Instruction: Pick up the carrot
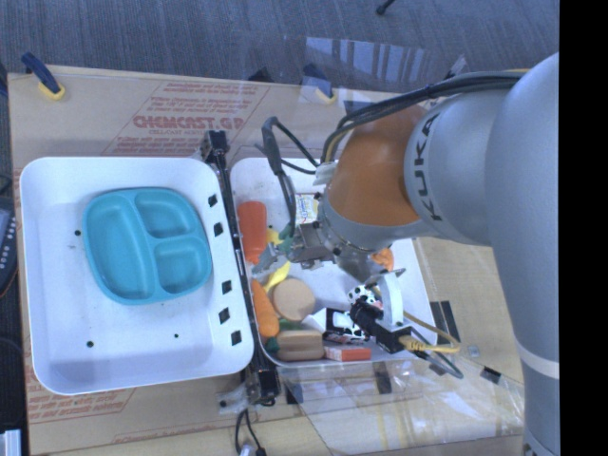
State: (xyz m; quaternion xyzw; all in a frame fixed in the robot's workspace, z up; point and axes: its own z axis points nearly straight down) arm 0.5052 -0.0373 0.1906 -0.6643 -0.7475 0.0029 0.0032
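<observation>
Down over the right bin [249, 174] hangs the arm [446, 169]; can't tell how the jaws stand. Carrot [265, 312] lies at the bin's left wall, w/ a round tan ball [293, 298] touching it. Left bin [47, 255] holds a blue tray [147, 245].

The grey arm [475, 160] reaches in from the right, its orange band [375, 174] above the downturned wrist.

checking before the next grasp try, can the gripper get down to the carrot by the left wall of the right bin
Probably yes. The carrot lies uncovered along the right bin's left wall, and the gripper is just to its right. The wall close beside it and the yellow toy at its lower end leave little finger room.
</observation>
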